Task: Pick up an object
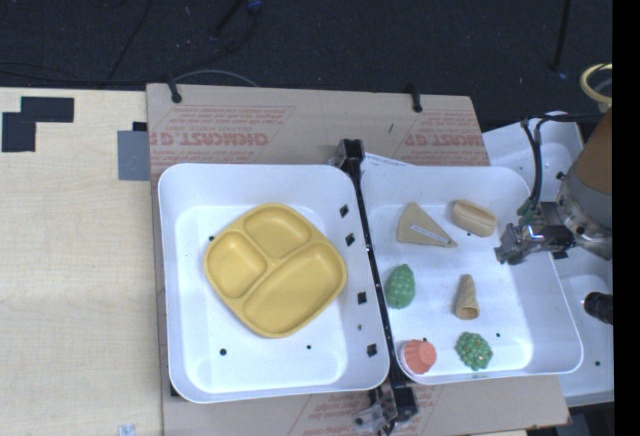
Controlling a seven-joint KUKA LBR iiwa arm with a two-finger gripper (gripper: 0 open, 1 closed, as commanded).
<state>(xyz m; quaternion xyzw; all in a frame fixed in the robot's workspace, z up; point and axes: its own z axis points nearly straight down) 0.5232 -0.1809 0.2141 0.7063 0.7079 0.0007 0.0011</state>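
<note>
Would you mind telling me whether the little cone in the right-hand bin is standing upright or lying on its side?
Lying on its side. The cone rests flat on the right bin floor, its length visible from above.

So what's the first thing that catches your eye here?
The yellow divided plate sitting alone in the left bin. Next, the small food-shaped toys scattered in the right bin, such as the green broccoli piece and the cone, with the gripper hovering at that bin's right edge.
</note>
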